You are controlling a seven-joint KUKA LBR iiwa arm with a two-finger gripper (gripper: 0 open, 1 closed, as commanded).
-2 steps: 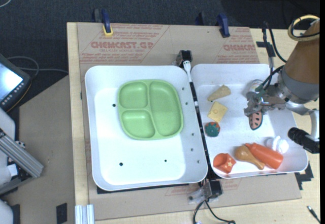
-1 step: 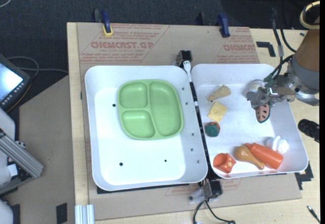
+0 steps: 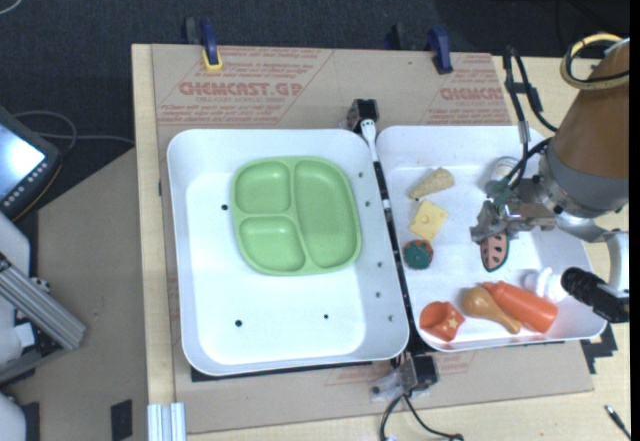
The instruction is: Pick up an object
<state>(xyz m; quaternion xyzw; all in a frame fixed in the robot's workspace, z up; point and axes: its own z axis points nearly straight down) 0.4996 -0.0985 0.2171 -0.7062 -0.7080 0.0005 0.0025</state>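
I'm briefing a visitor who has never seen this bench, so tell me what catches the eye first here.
The green divided plate stands out, alone in the left bin. Next comes the grey and orange arm, its gripper low in the right bin just above a watermelon slice. Toy foods cluster there: cheese wedge, carrot, drumstick.

Gripper [image 3: 494,225] low, perhaps closed

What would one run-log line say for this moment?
arm: over right bin | gripper: at watermelon slice | grasp: unclear | left bin: green plate
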